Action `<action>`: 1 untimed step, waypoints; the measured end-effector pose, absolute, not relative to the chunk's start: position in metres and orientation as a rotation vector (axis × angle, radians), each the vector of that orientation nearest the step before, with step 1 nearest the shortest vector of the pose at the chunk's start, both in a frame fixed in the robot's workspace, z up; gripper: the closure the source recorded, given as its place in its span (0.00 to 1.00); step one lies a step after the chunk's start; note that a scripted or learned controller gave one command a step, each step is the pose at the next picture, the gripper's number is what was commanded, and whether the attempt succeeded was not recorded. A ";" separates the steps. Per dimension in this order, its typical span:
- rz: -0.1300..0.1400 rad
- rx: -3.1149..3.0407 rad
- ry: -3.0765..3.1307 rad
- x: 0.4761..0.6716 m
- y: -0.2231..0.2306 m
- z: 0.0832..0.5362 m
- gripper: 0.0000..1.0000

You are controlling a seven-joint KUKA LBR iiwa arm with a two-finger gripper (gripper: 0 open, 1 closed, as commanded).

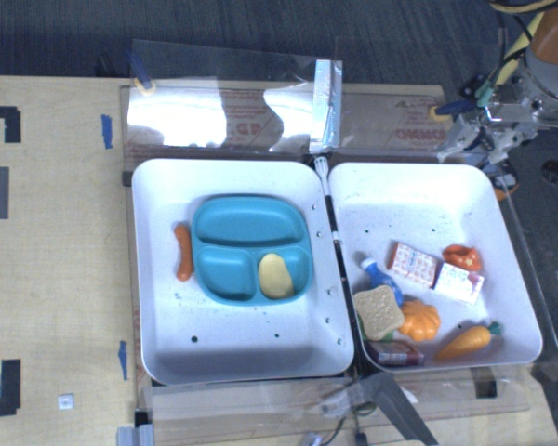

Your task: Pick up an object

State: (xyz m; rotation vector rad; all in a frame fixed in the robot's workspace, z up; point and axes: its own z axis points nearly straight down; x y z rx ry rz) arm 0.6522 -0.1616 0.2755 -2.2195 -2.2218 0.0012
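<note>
Right bin [446, 189]: toy foods, partly overlapped.
You see the gripper [484, 137] at the frame's upper right, arm cropped; whether its claw is open, you cannot tell.

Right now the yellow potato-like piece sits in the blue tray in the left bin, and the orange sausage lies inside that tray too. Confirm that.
Not quite. The camera view shows the yellow piece in the blue tray in the left bin, but the orange sausage lies outside the tray, on the bin floor beside the tray's left edge.
</note>
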 end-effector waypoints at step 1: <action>0.003 -2.206 -2.232 0.654 -0.132 0.247 0.00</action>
